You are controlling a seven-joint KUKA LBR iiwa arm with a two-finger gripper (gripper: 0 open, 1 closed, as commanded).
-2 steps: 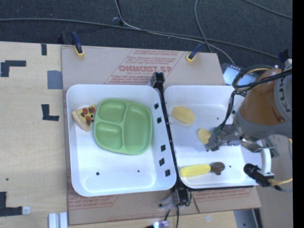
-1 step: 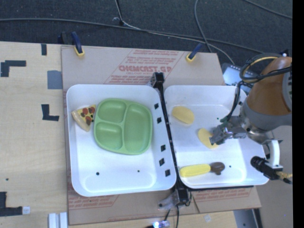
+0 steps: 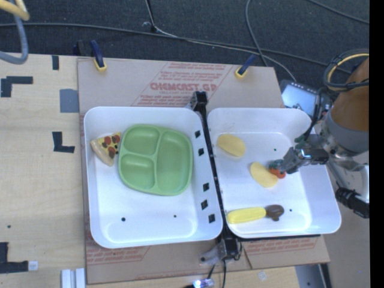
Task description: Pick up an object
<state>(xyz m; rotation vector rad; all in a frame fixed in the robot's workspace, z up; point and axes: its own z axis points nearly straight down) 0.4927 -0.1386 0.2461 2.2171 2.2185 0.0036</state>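
Two white bins sit side by side on the surface (image 3: 36, 179). The left bin (image 3: 144, 230) has a green divided plate (image 3: 156, 159) with a pizza slice toy (image 3: 106, 147) touching its left edge. The right bin (image 3: 312, 203) holds a yellow oval piece (image 3: 231, 145) up top, another yellow piece (image 3: 263, 175) mid-bin, and a yellow-and-brown piece (image 3: 255, 214) near the front. The tool (image 3: 280, 168) sits low just beside the middle yellow piece, something small and red-orange (image 3: 279, 173) at its tip; can't tell if it's open or closed.
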